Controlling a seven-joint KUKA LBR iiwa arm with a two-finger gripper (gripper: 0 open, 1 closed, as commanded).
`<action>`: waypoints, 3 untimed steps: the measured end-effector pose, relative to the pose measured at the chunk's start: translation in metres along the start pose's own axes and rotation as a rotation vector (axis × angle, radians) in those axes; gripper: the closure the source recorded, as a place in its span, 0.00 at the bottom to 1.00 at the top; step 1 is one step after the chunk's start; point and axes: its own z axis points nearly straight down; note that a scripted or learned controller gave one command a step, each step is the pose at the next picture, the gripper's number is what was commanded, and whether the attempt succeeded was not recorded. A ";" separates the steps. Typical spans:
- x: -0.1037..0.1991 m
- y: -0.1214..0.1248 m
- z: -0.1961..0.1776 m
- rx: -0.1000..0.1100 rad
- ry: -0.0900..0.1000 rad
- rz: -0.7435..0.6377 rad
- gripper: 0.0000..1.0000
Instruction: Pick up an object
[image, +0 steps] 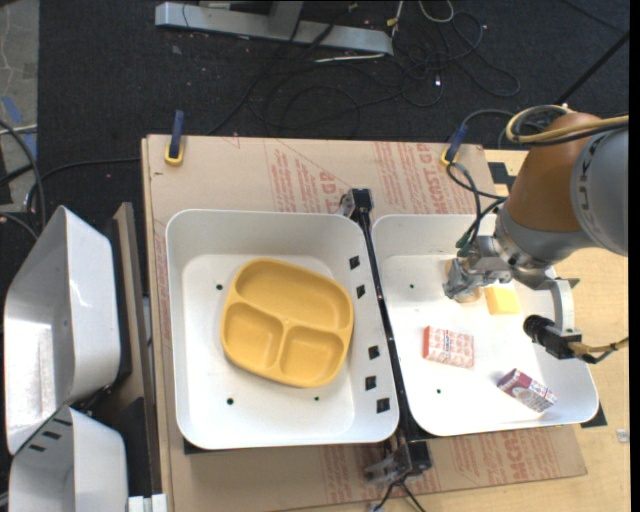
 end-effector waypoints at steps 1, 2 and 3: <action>-0.001 -0.007 -0.059 0.000 0.000 0.000 1.00; -0.001 -0.006 -0.079 0.000 0.000 0.000 1.00; 0.047 -0.017 -0.077 0.006 0.002 -0.004 1.00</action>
